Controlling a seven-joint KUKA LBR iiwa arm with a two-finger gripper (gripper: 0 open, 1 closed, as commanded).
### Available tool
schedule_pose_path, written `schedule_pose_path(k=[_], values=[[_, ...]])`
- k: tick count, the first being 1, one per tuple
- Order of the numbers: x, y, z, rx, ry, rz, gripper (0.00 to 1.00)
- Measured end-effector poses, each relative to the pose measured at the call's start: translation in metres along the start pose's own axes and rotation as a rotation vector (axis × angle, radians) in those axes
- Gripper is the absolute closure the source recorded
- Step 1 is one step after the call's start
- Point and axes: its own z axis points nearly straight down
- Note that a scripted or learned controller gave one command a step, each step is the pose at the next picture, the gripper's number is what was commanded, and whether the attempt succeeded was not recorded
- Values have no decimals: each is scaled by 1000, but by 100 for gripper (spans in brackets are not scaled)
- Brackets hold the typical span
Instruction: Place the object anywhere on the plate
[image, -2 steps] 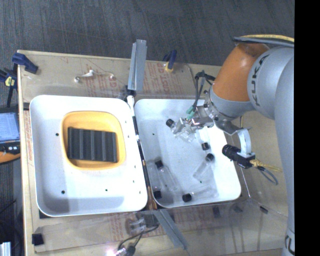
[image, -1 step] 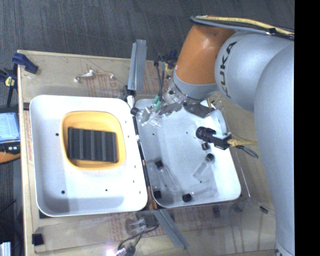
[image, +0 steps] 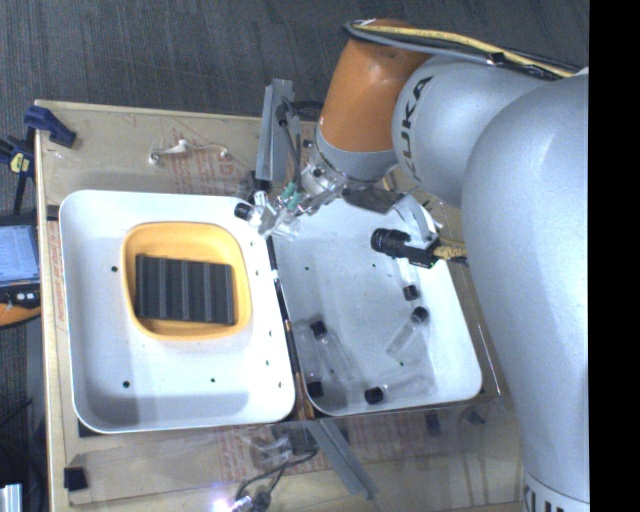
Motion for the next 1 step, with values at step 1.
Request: schedule_pose_path(k=[1], values=[[24, -12, 25, 2, 2, -255, 100]])
